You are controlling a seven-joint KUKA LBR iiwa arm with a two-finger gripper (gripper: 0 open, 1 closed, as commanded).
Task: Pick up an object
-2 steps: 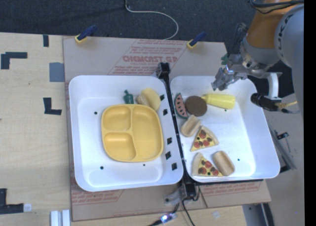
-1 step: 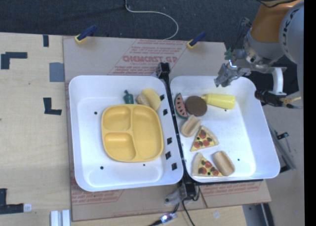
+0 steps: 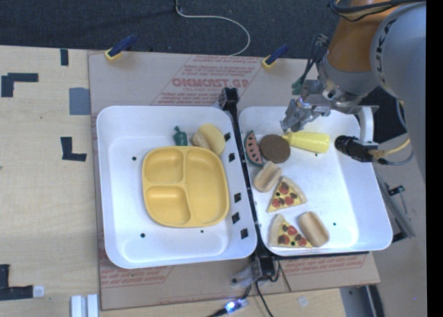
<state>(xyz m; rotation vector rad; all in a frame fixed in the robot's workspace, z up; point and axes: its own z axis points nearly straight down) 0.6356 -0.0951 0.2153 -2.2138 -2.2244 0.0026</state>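
A cardboard-covered bench (image 3: 208, 80) bears two white bins. The gripper (image 3: 296, 118) is seen above the right bin (image 3: 360, 219); its state cannot be told. Just beside and below it, the yellow corn piece (image 3: 309, 142) lies, its long axis pointing sideways, right of the brown cookie (image 3: 274, 148).

The grey arm's two-finger gripper (image 3: 296, 120) hangs over the right white bin (image 3: 360, 229), just above a yellow plastic corn cob (image 3: 309, 142). A brown round cookie (image 3: 274, 148) lies beside the cob. The left white bin (image 3: 118, 191) holds a yellow divided plate (image 3: 185, 186).
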